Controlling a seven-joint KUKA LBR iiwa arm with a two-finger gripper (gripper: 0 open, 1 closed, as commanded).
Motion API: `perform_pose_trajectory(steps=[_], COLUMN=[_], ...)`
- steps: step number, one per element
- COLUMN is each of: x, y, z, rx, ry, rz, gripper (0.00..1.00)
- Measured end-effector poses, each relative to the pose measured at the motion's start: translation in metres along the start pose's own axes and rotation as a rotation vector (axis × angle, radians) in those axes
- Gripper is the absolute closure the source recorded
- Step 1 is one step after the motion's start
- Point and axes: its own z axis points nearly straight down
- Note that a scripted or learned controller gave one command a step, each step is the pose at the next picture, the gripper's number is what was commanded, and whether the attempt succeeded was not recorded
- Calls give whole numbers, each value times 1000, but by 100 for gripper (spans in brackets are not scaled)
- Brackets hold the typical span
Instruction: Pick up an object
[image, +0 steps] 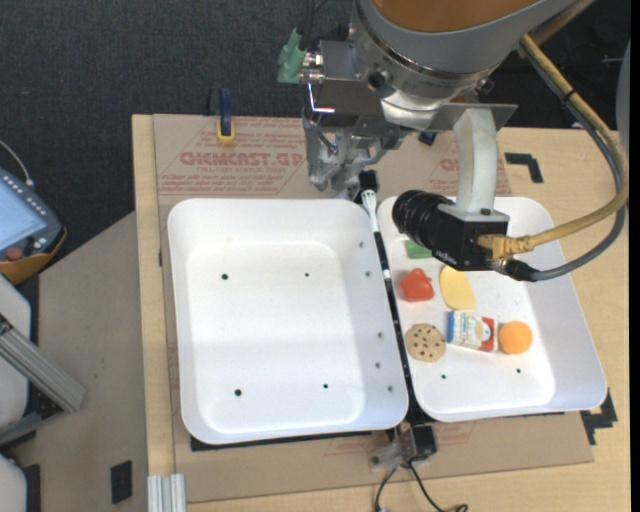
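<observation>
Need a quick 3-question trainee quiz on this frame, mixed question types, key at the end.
1. True or false: the cookie lies in the left bin.
2. Multiple choice: which thing lies nearest the right bin's right side? A) red piece B) orange ball C) yellow piece
3. Fill in: the small carton lies between the cookie and the ______.

Key:
1. False; it lies in the right bin, near the divide between the bins.
2. B
3. orange ball
</observation>
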Motion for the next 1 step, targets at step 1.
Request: perform_pose_trajectory(steps=[1], x=[5], y=[-1], z=[18], rx=[17], ry=[-8], rz=[-1], gripper=[100])
